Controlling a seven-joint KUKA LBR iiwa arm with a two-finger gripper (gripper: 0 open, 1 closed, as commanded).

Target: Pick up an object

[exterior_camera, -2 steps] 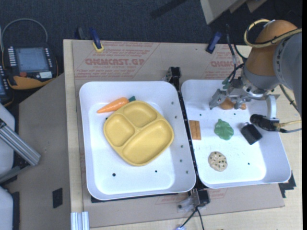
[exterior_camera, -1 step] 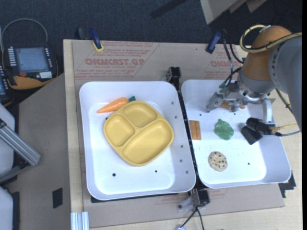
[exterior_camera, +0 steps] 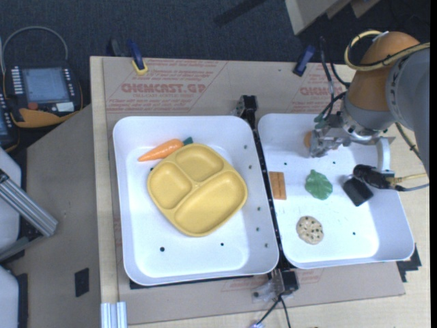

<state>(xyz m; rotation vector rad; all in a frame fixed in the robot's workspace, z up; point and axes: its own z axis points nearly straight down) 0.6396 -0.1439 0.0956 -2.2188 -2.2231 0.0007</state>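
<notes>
My gripper (exterior_camera: pixel 322 144) reaches down into the far left part of the right bin (exterior_camera: pixel 389 241). A small orange-brown piece (exterior_camera: pixel 308 140) shows just left of it, partly hidden by it; I cannot tell if they touch. A green leafy toy (exterior_camera: pixel 318 184) lies a little nearer in the same bin. A speckled cookie (exterior_camera: pixel 309 229) lies nearer still. A brown rectangular block (exterior_camera: pixel 277 185) rests by the bin's left wall.
The left bin (exterior_camera: pixel 136 244) holds a yellow divided plate (exterior_camera: pixel 196 188) with a carrot (exterior_camera: pixel 160 149) at its far edge. A black part on a cable (exterior_camera: pixel 360 186) hangs over the right bin, right of the green toy. The arm's grey and orange body (exterior_camera: pixel 382 80) looms over the far right corner.
</notes>
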